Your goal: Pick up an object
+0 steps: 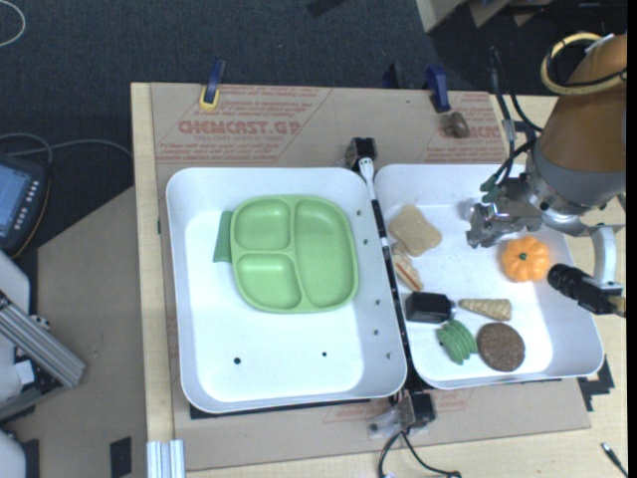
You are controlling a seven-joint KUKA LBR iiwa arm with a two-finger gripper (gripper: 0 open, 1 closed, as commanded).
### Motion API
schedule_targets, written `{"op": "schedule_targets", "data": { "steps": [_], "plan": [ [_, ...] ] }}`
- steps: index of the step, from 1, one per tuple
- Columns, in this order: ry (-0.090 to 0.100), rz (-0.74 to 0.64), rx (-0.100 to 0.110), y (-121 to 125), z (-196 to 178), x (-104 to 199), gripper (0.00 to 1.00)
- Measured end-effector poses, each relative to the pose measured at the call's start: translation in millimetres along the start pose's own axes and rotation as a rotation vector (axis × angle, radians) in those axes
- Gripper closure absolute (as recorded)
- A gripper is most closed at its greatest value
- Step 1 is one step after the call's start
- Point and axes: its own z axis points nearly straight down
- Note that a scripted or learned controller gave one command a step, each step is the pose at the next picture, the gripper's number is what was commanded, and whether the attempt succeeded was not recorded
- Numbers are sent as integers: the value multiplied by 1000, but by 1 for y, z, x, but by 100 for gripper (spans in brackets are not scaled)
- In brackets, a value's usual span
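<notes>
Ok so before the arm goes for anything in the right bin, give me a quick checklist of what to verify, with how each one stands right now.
1. Gripper is over the right bin: ok, it sits near that bin's upper middle.
2. Finger state: cannot tell from this view.
3. Nearest target: ok, the small orange pumpkin lies just below and right of the gripper.
4. Target stands apart from its neighbours: ok, bare bin floor shows between the pumpkin and the cone.
5. Lower cluster: not ok for a clean grab; the black block, green piece and brown round cookie lie close together.
6. Green divided tray lies in the left bin: ok.
</notes>
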Motion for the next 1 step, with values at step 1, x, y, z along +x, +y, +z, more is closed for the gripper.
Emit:
{"op": "schedule_targets", "data": {
  "steps": [1],
  "plan": [
    [-1,1,1,-26,8,48,100]
  ]
}}
